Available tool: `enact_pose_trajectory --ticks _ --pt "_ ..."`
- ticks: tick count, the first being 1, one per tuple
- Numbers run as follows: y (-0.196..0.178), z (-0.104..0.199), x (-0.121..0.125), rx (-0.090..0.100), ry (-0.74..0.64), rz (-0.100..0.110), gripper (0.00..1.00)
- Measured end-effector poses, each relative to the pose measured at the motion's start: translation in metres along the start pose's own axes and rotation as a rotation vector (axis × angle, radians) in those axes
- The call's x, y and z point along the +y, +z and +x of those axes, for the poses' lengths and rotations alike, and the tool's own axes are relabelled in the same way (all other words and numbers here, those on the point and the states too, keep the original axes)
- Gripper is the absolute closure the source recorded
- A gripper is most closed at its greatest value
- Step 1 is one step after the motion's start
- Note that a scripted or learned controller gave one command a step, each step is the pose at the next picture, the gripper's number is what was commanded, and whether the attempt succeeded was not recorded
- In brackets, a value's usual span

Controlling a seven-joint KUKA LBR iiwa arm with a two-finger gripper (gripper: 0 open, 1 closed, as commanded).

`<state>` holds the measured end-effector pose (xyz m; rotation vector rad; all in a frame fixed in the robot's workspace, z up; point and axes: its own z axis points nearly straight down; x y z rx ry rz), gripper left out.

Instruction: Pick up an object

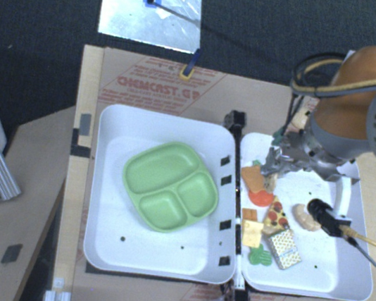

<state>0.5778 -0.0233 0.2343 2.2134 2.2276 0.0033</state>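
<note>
Several small objects lie in the right bin [350,270]. An orange wedge [253,178] sits near its left wall, with a red disc [254,197] just below it. Further down are a pizza-slice toy [275,219], a yellow block [251,232], a green piece [260,257] and a grey patterned block [286,248]. A beige lump [302,215] lies near the middle. My gripper [272,166] hangs low over the bin's upper left, just right of and above the orange wedge. No object shows between its tips.
The left bin [110,169] holds a green divided plate [170,186]. A black divider with clips [233,189] runs between the two bins. The arm's grey wrist and orange band [359,89] cover the right bin's far corner.
</note>
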Motion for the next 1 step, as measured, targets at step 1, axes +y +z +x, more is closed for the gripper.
enact_pose_trajectory --ticks 1 --pt "0.0031 -0.0089 -0.0061 -0.001 0.006 0.002 1.00"
